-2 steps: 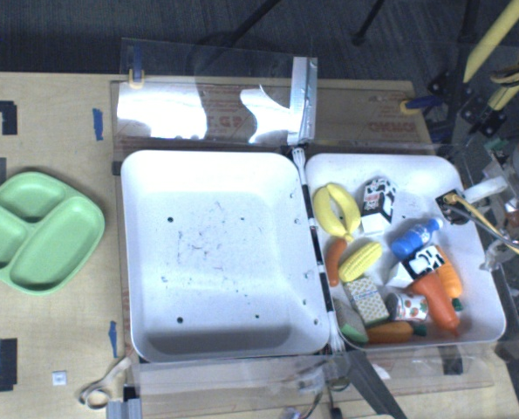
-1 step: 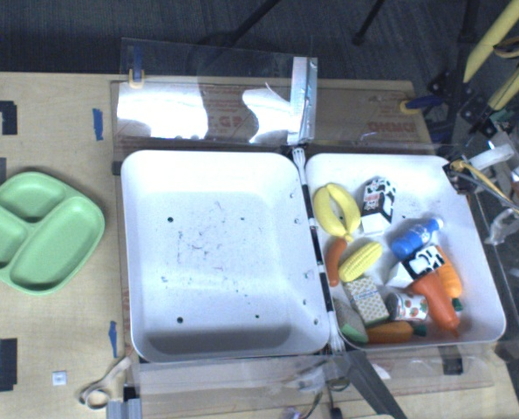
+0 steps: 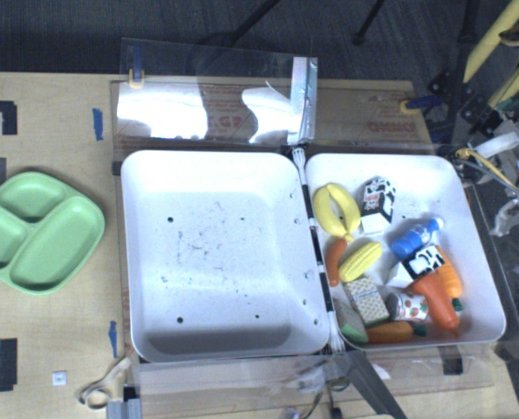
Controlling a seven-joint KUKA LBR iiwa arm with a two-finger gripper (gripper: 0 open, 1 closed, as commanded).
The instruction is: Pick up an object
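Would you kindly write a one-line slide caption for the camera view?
Toy food crowds the right bin, including a banana and blue bottle; a green divided plate sits beside the left bin.

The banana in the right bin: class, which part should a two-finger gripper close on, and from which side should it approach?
Probably best to grip the banana across the middle of its curved body, coming straight down from above. Its upper side lies bare near the right bin's left wall, and the narrow width suits two fingers. The lower end crowds the corn cob and a carrot, so stay clear of that.
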